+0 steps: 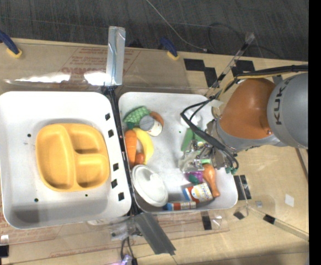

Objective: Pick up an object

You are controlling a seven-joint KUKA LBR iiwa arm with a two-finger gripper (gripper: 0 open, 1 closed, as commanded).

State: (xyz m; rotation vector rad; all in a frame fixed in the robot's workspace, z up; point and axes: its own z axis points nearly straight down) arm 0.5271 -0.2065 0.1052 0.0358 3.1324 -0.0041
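Observation:
The right bin (169, 105) holds several small objects. A green leafy toy (135, 115), a small white and brown piece (152, 126), a banana (145, 142) and an orange carrot (130, 146) lie along its left side. A white bowl (149, 184) rests at the front left. My gripper (196, 159) reaches down into the bin's right half, over a purple item (195, 176), an orange piece (210, 179) and a small labelled bottle (199, 192). A green piece (188, 138) lies just behind the gripper. The arm's orange band (247, 109) hangs over the bin's right edge.
The left bin (17, 120) holds a yellow divided tray (72, 155). A metal clip post (116, 54) stands behind the seam between the bins. Black cables (196, 112) loop from the wrist over the right bin's back corner. Blue clamps (9, 43) hold the cardboard's far edge.

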